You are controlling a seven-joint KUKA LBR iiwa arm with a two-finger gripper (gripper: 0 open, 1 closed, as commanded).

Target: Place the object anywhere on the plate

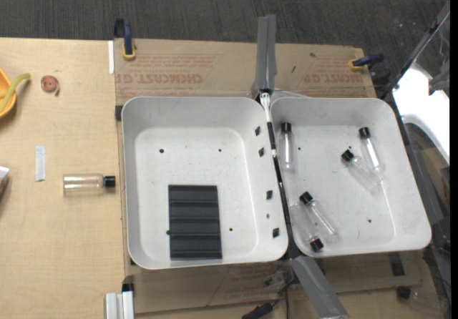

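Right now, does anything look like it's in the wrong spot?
Yes. One clear bottle with a black cap lies on its side on the bench, left of the left bin, while the other clear bottles lie in the right bin. It looks left out.

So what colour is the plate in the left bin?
Black, with ridges, the plate shows best in the camera view.

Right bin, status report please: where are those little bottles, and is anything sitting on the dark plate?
Clear bottles lie loose in right bin. Dark ribbed plate in left bin, nothing on it. Path between unobstructed.
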